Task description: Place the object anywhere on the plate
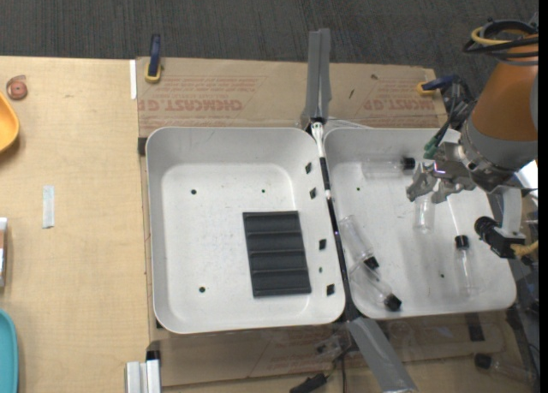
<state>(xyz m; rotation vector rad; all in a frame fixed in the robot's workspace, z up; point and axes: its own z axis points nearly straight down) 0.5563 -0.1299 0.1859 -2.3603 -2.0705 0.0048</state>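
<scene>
Gripper (425, 187) low over right bin (505, 297), above a clear vial (423, 216); cannot tell open or closed. More vials lying nearby (463, 264) (368, 261). Dark ribbed plate (276, 253) flat in left bin (163, 211), well apart. Apparently the pickup step; next calls for a sure grasp, then carrying left across the divider.

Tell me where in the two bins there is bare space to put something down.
The left bin has bare floor to the left of and above the black ridged plate. The right bin is crowded: clear tubes lie along its left side and at its right, and the gripper hangs over its upper middle.
</scene>
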